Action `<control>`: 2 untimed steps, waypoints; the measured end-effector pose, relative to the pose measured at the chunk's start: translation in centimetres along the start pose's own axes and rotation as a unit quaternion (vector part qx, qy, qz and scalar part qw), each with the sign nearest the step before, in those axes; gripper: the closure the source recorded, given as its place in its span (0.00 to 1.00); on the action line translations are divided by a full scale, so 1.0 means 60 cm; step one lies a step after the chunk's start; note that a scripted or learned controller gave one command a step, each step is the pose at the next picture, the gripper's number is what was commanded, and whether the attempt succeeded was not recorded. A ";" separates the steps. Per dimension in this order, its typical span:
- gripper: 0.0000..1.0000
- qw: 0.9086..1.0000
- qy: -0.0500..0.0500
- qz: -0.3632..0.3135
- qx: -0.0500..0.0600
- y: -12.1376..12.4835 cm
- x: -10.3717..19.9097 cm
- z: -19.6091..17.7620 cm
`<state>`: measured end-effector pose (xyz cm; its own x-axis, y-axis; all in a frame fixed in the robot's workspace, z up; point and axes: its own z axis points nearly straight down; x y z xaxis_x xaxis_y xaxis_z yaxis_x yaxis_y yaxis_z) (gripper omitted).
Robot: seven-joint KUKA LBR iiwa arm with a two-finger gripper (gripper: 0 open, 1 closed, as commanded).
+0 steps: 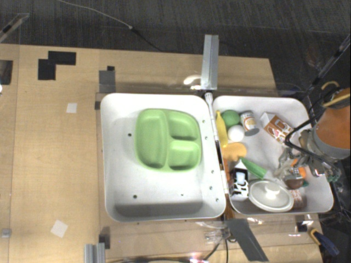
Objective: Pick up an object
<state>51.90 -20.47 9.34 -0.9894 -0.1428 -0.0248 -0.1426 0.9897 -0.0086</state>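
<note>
Two shallow white bins sit side by side on a pale wooden bench (49, 163), seen from above at a slant. The left bin (118, 201) holds a green divided plate (167, 138) with three compartments, lying flat near the bin's middle and slightly toward its far side.

The right bin (321, 201) is crowded. Along its left wall lies a yellow banana-shaped item (221, 127), with a green ball (230, 117) and a white ball (235, 133) just beside it. A small tin can (249, 122) lies near the green ball, and a brown and white packet (277, 127) lies farther right, toward the bin's far side. Below the balls sits an orange piece (235, 150), a long green item (253, 169) lying at a slant, and a black and white object (239, 182) against the left wall. A white bowl (271, 196) rests near the bin's front edge.

The grey arm with its orange band (332, 127) reaches in from the right, over the right side of this bin. Its gripper (292, 171) is low among the clutter, just right of the green item and above the white bowl, near a small dark brown object (295, 184). Cables and metal parts blur together around the wrist, so I cannot tell how the gripper is set or whether it holds anything.
</note>
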 end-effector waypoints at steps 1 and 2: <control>0.00 1.000 -0.001 -0.008 0.001 0.000 0.003 0.000; 0.00 1.000 -0.001 0.006 0.001 0.002 0.018 -0.001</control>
<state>50.78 -20.48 9.37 -0.9909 -0.1315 -0.0274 -0.1312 0.9913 -0.0105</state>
